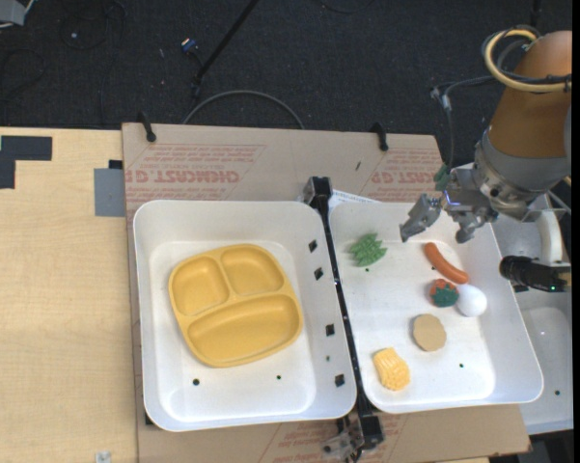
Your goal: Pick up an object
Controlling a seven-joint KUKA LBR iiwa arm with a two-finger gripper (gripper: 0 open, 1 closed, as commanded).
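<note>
Looking down from the camera view, two white bins are seen side by side on the tabletop (58,287). The gripper (447,218) is poised over the far edge of the right bin (507,379), its fingers spread apart with nothing between them. Just below it lies a sausage (445,261), the likeliest target. It is judged light, smooth and somewhat slippery; a hold across its narrow middle is advised. A yellow divided tray (234,303) occupies the left bin (159,249).

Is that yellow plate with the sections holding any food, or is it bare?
Bare. The yellow plate lies flat in the left bin, and all three sections show plain yellow.
</note>
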